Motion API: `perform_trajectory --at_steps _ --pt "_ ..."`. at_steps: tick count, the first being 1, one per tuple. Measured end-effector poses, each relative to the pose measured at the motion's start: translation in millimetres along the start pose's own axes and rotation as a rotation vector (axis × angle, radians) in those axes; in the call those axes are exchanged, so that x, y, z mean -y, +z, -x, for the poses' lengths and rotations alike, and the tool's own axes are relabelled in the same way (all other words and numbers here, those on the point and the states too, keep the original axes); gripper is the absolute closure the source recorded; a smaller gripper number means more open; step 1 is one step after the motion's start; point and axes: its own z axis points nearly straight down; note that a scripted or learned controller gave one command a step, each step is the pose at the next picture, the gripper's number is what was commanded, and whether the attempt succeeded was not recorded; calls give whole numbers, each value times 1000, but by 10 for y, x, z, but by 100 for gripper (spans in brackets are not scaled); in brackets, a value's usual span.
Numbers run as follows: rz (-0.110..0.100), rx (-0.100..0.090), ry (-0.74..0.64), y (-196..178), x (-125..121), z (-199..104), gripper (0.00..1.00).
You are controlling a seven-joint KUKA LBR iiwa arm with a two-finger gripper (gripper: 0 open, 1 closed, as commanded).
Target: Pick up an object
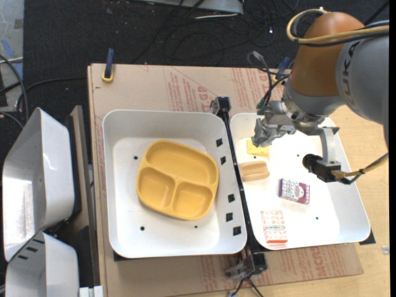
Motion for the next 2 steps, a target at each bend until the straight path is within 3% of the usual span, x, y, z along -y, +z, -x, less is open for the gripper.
perform_trajectory --at_steps 2 --pt "0 2 1 30 -3 -987 100"
